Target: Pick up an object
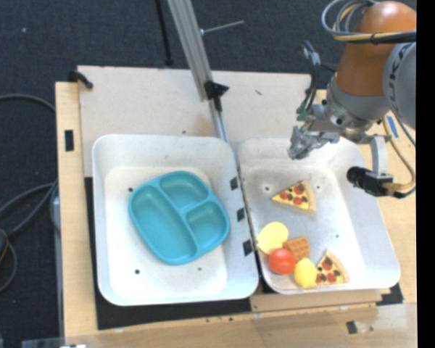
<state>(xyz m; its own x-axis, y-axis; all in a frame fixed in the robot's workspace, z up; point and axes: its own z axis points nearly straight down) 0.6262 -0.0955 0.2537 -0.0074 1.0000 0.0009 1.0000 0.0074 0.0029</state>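
Two shallow white bins are shown side by side on a bench (152,100), viewed from above at a slant. The right bin (362,216) is taken as the landmark. Over its far edge the gripper (302,145) is held, carried by the grey arm (370,56), whose upper part is cut off at the frame's right. Whether the claw is open or closed cannot be told, since its tip is small and blurred against the bin wall; nothing can be made out in it.

Inside the right bin, a pizza slice (296,196) is seen near the middle, just below the gripper and apart from it. At the bin's near edge a cluster is gathered: a yellow round piece (273,235), a red tomato (280,260), an orange waffle-like piece (299,246) partly covered by its neighbours, a second yellow piece (305,272) and a second pizza slice (332,268), overlapped at its left.

Left of the right bin, the left bin (116,158) is occupied by a blue divided plate (178,216). Behind the two bins a metal pole (192,46) is cut off at the top.
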